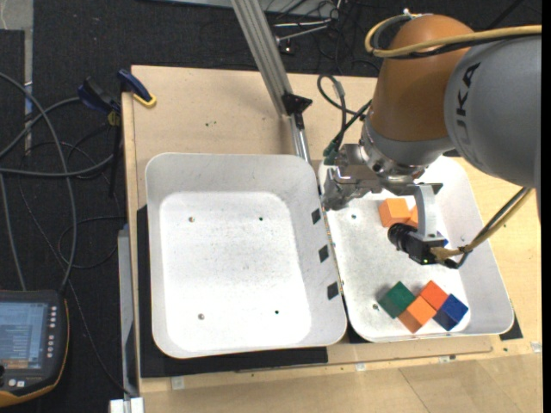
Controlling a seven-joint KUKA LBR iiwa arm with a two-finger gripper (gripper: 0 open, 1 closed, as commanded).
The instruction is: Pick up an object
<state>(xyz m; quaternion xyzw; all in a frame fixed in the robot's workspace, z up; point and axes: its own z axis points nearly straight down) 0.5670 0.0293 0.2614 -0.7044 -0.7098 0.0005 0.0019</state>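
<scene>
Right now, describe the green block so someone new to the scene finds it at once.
Start at the white bin on the view's right. Near its front edge sits a tight cluster of small blocks. The green block is leftmost, beside an orange block, opposite the blue block, and the only green one.

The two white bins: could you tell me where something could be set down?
The left shallow white bin's whole floor is bare. In the right white bin, a free patch lies between the orange block under the grey arm and the cluster of green, orange and blue cubes crowded at its near edge.
</scene>
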